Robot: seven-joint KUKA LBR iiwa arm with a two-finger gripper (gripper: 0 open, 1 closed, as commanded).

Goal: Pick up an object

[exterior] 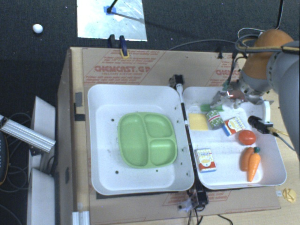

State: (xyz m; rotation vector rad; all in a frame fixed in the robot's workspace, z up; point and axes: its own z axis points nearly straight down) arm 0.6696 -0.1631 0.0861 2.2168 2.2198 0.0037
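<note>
The likeliest candidate for a pick is the small green-and-white can (pixel 214 119), since it lies closest to the tool. It sits in the far half of the right bin (pixel 225 173), towards that bin's left side. Its long axis appears to run roughly from far to near in the view with a slight slant, though it is too small to be sure. A green packet (pixel 205 108) touches or nearly touches it on the far-left. A yellow block (pixel 198 122) lies just beside it on the left, and a red-white-and-blue box (pixel 234 125) just beside it on the right.

The gripper (pixel 228 96) hangs over the far edge of the same bin. The can therefore lies from it towards the camera and a little to the view's left, near but apart. Whether the gripper is open or closed cannot be told from this slant (glare and clutter blur the tip), and nothing can be seen held in it. A pick here would probably call for a short move towards the camera and down, with the closing direction set across the can's short side. The neighbours are crowded enough that a miss or a nudge looks quite possible.

Further out in the right bin are a tomato (pixel 247 137), a carrot (pixel 251 161) and a small carton (pixel 205 159), all well apart from the tool. The left bin (pixel 103 116) holds a green divided plate (pixel 146 139).
</note>
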